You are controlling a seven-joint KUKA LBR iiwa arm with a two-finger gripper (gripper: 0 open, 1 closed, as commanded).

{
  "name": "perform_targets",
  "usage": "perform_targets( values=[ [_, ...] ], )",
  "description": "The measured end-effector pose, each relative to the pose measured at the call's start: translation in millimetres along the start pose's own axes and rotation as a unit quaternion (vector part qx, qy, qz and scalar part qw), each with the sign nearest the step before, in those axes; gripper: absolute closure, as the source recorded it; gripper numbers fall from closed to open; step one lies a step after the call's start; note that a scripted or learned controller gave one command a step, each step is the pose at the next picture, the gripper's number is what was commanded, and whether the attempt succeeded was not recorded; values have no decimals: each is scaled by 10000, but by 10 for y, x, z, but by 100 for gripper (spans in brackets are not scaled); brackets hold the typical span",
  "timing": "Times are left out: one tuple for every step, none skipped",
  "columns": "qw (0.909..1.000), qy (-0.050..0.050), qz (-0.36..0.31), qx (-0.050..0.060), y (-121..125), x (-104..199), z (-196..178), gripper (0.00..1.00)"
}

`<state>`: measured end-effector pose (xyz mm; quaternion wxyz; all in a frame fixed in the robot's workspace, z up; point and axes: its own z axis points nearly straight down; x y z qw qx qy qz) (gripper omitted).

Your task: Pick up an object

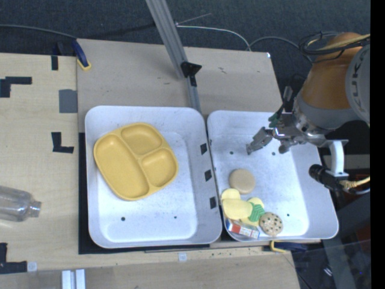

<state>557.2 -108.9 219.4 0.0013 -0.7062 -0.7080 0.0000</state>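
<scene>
Above the right shallow white bin point(301, 179) my pincer point(260, 142) hung empty, prongs parted; I judged dropping squarely over the round beige puck point(242, 180) best.

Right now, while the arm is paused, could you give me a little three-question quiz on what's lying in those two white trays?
1. True or false: the yellow divided plastic plate lies in the left white bin.
2. Which lies nearest the camera in the right white bin: A) round beige disc, B) chocolate-chip cookie, C) yellow plate?
3. The robot's hand hovers over the ____ bin.

Key: 1 true; 2 B; 3 right.
</scene>
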Motion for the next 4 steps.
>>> perform_targets(
  values=[
    [10000,9,-13,0,3,14,-96,100],
    [10000,2,-42,-15,652,765,65,100],
    [10000,-1,-15,9,89,1196,-94,100],
    [10000,2,-15,10,104,1185,-179,100]
  ],
)
